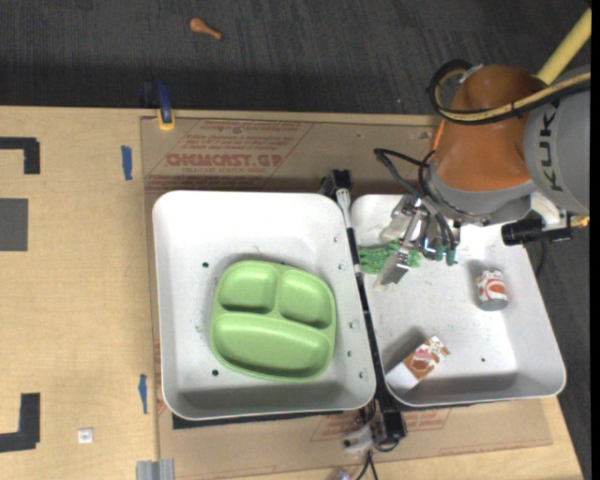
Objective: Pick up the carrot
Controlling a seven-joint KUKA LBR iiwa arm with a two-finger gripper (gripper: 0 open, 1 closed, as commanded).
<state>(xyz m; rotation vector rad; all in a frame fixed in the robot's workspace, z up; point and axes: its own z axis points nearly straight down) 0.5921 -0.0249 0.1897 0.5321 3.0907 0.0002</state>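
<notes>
My gripper (pixel 405 251) hangs low over the upper left part of the right bin (pixel 525 375), close to the wall between the two bins. A green leafy piece (pixel 375 259), which looks like the carrot's top, lies in the bin right beside the gripper's left side. The gripper's body hides any orange part of the carrot. Whether the green piece is touched or gripped cannot be made out. The arm's orange band (pixel 483 127) stands above the bin's back edge.
A green divided plate (pixel 274 319) lies in the left bin (pixel 178 281). The right bin also holds a small red-and-white can (pixel 490 288) and a red-and-white packet (pixel 424 359) near its front. A small orange object (pixel 204 28) lies on the dark floor beyond the bench.
</notes>
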